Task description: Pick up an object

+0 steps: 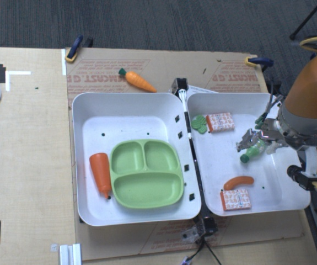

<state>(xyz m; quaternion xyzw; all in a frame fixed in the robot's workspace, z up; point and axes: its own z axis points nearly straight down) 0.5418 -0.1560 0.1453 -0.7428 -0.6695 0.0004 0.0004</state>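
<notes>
The grey two-finger gripper (251,143) sat low in the right shallow white plastic bin (279,200), toward 3 o'clock of the bench. A small green cylindrical object (248,155) lay at its tips; whether it sat between them or just beside I could not tell, nor how the tool was set. No lift looked done, so the pick seemed at the grasp stage, with raising left. Other candidates stayed loose: 2 red-and-white cartons (220,121), an orange sausage-shaped toy (238,182), and a green round piece (199,124) at 11 o'clock of that bin
</notes>
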